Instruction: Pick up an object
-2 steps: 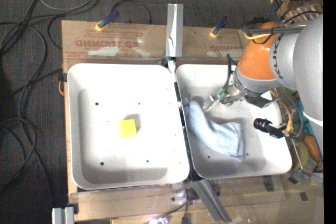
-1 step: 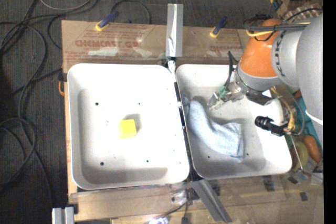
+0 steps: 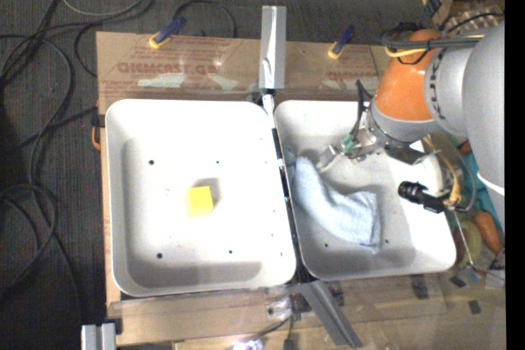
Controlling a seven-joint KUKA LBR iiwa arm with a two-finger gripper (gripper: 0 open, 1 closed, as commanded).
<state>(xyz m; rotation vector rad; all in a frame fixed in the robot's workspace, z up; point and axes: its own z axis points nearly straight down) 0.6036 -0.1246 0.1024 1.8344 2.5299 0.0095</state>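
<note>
The gripper (image 3: 349, 147) is positioned inside the right bin (image 3: 426, 258), close to that bin's far edge and roughly midway along it; whether it is open or closed cannot be determined from this view. The grey arm (image 3: 484, 106) with its orange band (image 3: 404, 98) enters from the right side of the bench, above the right bin's far right corner. A pale blue cloth (image 3: 336, 205) lies crumpled on the floor of the right bin, extending from near the gripper toward the bin's near edge, along the left wall. The cloth's upper end is just beside the gripper; contact between them cannot be confirmed. A yellow block (image 3: 200, 200) rests flat near the centre of the left bin (image 3: 131, 127), well apart from the gripper. The two bins sit side by side on a cardboard sheet (image 3: 172, 65), touching along their shared inner edges. Black cables (image 3: 49, 94) run across the dark floor beyond the bench's left edge.
</note>
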